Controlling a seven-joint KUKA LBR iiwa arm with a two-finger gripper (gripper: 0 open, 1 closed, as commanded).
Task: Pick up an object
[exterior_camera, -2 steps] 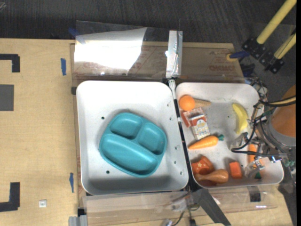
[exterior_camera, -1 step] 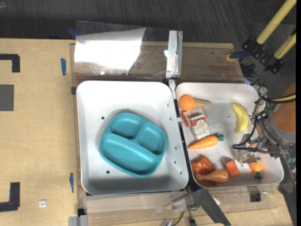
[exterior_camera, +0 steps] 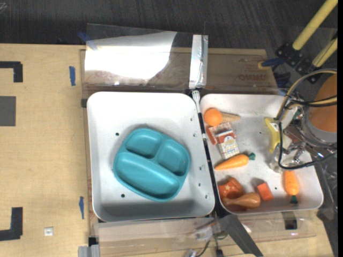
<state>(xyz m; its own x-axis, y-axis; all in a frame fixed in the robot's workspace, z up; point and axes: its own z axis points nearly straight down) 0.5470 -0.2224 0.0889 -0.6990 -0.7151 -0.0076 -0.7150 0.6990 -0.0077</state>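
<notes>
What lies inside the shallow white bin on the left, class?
The left white bin holds one teal plastic plate with three compartments, lying flat near the middle. Its compartments look bare. Whatever bin floor lies beneath the plate is covered, so nothing there can be checked.

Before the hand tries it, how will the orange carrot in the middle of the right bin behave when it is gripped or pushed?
The carrot looks like a smooth plastic toy, so probably stiff and light. Its rounded, tapering body may roll or pivot if pushed from the side. Its glossy surface could slip between fingers unless it is gripped across the thick part. It lies against a small carton, which may shift too.
</notes>
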